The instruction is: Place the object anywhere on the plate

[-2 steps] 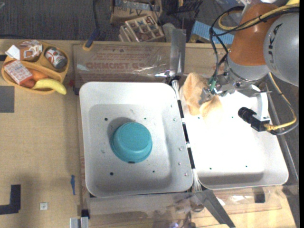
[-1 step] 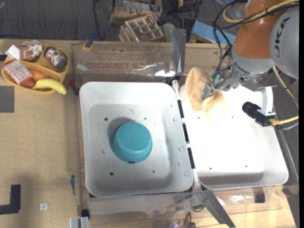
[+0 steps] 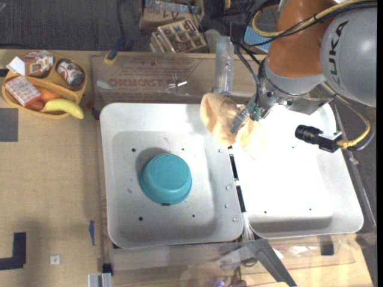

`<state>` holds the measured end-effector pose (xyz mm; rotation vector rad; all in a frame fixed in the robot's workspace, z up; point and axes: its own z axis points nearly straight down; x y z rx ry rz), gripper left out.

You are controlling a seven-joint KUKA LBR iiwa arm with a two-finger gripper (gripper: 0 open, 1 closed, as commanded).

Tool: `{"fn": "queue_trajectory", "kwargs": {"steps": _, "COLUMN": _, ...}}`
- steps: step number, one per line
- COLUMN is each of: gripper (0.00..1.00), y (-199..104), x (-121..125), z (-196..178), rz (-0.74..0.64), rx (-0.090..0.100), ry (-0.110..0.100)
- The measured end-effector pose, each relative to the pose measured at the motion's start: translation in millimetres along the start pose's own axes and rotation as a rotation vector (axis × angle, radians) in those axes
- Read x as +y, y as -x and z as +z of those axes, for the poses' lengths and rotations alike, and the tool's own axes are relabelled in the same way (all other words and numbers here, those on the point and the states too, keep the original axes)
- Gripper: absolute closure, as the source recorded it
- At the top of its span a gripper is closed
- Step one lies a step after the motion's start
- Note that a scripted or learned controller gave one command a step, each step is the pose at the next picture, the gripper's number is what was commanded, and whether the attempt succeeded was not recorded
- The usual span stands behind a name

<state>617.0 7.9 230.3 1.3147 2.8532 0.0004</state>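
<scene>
At the worktop's (image 3: 48,184) far left corner sits a yellow dish (image 3: 42,97) holding a yellow banana (image 3: 63,107) and small printed packets. The left shallow white plastic bin (image 3: 119,130) carries a round teal plate (image 3: 166,179), smooth and matte, lying near the bin's centre. Over the divide between the two bins, at their far edge, a crumpled tan cloth-like object (image 3: 218,117) hangs in the claw (image 3: 246,115); its soft folds are pinched between the claw's fingers, well apart from the plate. The right shallow white bin (image 3: 311,208) has a smooth, brightly lit floor. Above its far edge stands the grey arm (image 3: 353,46) with its glossy orange band (image 3: 296,31).
</scene>
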Motion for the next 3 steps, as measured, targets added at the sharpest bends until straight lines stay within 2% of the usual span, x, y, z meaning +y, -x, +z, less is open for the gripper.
{"fn": "queue_trajectory", "kwargs": {"steps": 1, "gripper": 1.00, "y": -40, "x": 35, "z": -6, "rz": -0.400, "rx": -0.004, "ry": 0.004}}
{"fn": "queue_trajectory", "kwargs": {"steps": 2, "gripper": 1.00, "y": -71, "x": 52, "z": 4, "rz": -0.795, "rx": -0.001, "ry": 0.002}}
{"fn": "queue_trajectory", "kwargs": {"steps": 3, "gripper": 0.00, "y": -71, "x": 52, "z": 4, "rz": -0.795, "rx": -0.002, "ry": 0.003}}
